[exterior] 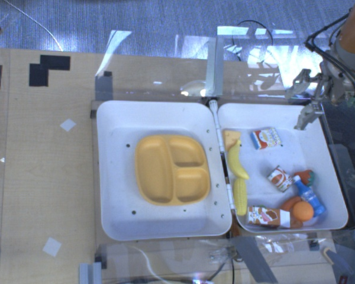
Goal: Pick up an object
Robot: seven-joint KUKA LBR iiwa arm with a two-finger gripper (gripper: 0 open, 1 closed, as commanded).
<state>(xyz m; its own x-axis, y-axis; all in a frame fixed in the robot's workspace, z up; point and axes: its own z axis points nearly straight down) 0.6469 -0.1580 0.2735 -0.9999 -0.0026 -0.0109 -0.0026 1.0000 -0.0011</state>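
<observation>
White plastic walls hold everything you could pick: the right bin [337, 185], at the right of the frame, carries all the loose objects. Near its upper middle you see a small red, white and blue packet [266, 138] lying alone. Along its left wall a yellow banana [238, 165] lies lengthwise, with a yellow corn cob [240, 196] just below it. Toward the lower right, a small red and white can [279, 178] sits near a blue bottle [309, 196], which lies tilted, and an orange ball [303, 211] rests close against that bottle. A red and white carton [267, 217] lies flat along the bottom edge. The left bin [115, 158], touching the right one along their shared edge, holds a yellow divided tray [173, 169] at its centre. Your gripper [307, 102] hangs at the upper right of the frame, over the top right corner of the right bin, above and well apart from the objects; it has hold of nothing, and you cannot tell how wide its jaws stand.
</observation>
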